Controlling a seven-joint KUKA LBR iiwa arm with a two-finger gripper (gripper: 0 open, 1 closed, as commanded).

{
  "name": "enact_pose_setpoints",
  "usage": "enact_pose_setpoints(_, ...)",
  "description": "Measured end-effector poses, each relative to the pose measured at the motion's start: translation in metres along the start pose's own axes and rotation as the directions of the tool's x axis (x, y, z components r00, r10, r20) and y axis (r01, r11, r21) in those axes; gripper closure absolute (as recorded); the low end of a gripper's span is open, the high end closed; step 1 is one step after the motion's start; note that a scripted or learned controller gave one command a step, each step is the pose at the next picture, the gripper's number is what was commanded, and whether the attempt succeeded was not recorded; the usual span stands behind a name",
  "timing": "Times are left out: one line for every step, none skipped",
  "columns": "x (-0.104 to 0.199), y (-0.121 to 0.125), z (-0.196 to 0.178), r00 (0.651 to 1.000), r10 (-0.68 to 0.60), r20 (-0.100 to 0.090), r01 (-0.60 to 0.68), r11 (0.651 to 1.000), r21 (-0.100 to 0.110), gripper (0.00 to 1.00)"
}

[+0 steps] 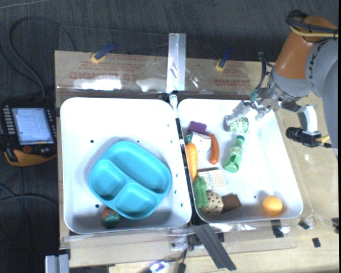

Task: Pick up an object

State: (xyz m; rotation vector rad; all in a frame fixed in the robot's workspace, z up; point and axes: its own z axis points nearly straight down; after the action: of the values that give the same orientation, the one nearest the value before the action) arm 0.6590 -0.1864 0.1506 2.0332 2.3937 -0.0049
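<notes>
**Arm over right bin, no object in its grasp**

Dark carpet surrounds the wooden bench [307, 169], which carries two shallow white bins side by side. Left bin [74, 152]: a turquoise three-compartment plastic tray [131, 178] sits tilted near the middle; a small red-and-green toy [108, 216] lies against the tray's lower-left edge, near the bin's near-left corner.

Right bin [284, 152]: a green plastic bottle [235, 155] lies at the centre. Along the left wall, an orange toy carrot [191, 159]; beside it a purple block [197, 127] and an orange-red sausage shape [214, 148]. An orange ball [272, 205] rests in the near-right corner. A brown block [230, 201] sits by the near edge.

Grey two-finger gripper [237, 118] hangs over the right bin's far edge, just above the bottle (touching or not, unclear). Nothing visible between its fingers; their spread cannot be made out.

A handheld control pendant [25, 131] lies on the carpet, left of the bench.
</notes>
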Motion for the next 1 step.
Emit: enact_pose_setpoints(-0.0194, 0.0068, 0.0571, 0.997, 0.07, -0.011, -0.07, 0.998, 0.002, 0.0)
